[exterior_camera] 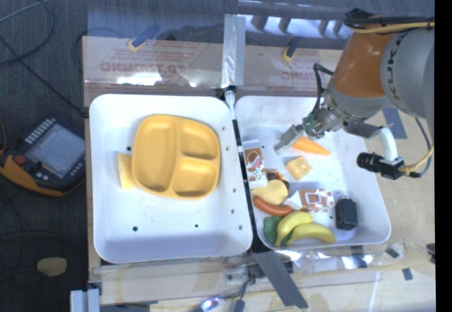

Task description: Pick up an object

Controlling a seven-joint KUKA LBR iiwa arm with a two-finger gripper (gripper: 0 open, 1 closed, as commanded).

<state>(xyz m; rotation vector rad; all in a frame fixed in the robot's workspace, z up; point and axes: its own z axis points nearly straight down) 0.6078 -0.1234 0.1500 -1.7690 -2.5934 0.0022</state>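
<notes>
Dark grey carpet, strung with loose cables, surrounds a counter (155, 56) that carries two shallow white bins side by side. At nine o'clock, the left bin (106, 226) holds a yellow divided plate (174, 155) resting over a pale yellow slab (125, 171). At three o'clock, the right bin (371, 222) holds the pickable clutter: an orange carrot-shaped wedge (316, 147), a pale cheese-like block (298, 167), two small printed packets (254, 164) and (316, 199), a yellow pear-like toy (272, 193), a red sausage-like toy (276, 207), a pair of bananas (305, 227) beside a green piece (271, 226), and a black block (346, 213) toward five o'clock. The grey arm (395, 70), orange-banded above the wrist, reaches in from three o'clock and hangs its claw (296, 134) low over the bin's upper middle, just at the carrot wedge's ten o'clock side; whether the claw is spread or closed cannot be told from this angle, and nothing is seen held in it. The step in hand appears to be lining up on a target, and the wedge is the likeliest candidate. To do it well, the claw should centre over the wedge's thicker end, straddle its narrow width, descend squarely to the bin floor and close before lifting straight up, keeping clear of the cheese block at six o'clock.
</notes>
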